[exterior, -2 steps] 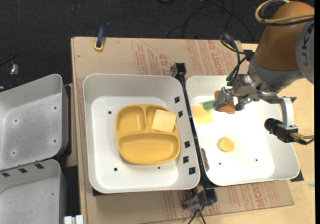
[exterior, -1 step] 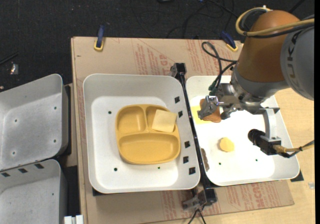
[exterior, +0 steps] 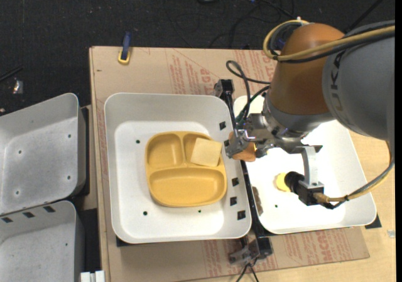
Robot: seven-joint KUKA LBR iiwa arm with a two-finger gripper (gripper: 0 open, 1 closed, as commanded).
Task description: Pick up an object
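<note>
**Risks and target, near to far**

- Tray (exterior: 183,188): yellow, three compartments, flat in left bin (exterior: 119,211), broad compartment nearest. Likely to slide or lift if caught by a grab meant for the block. Rim judged too shallow for a sure pinch.
- Yellow piece (exterior: 279,181): small, in right bin (exterior: 352,215), partly hidden by robot hardware, shape unreadable. Near the tool but not under it. No hazard judged.
- Block (exterior: 205,152): probable target.
  - Place: tray's far right compartment, close against its right wall; touching or not, cannot tell.
  - Look: pale cream, squarish, flat-topped, turned slightly against the tray's lines. Seems light and perhaps soft like a sponge; material not certain.
- Tool (exterior: 240,147): over the walls between the two bins, just right of the block.
  - State: released or clenched, cannot tell. Nothing seen grasped.
  - Small orange-brown patch at the tip; part or object, not distinguishable.
- Failure causes, judged:
  - descent onto the bin walls instead of the block, given the offset to the right;
  - block shoved along the tray rather than enclosed;
  - tray dragged up with it;
  - soft block slipping out under squeeze.
- Arm (exterior: 314,80): grey and orange, over the right bin's far half.
- Bench (exterior: 163,67): board-covered, with a blue-handled clip (exterior: 125,48) at the far left edge, well apart from the work.
</note>
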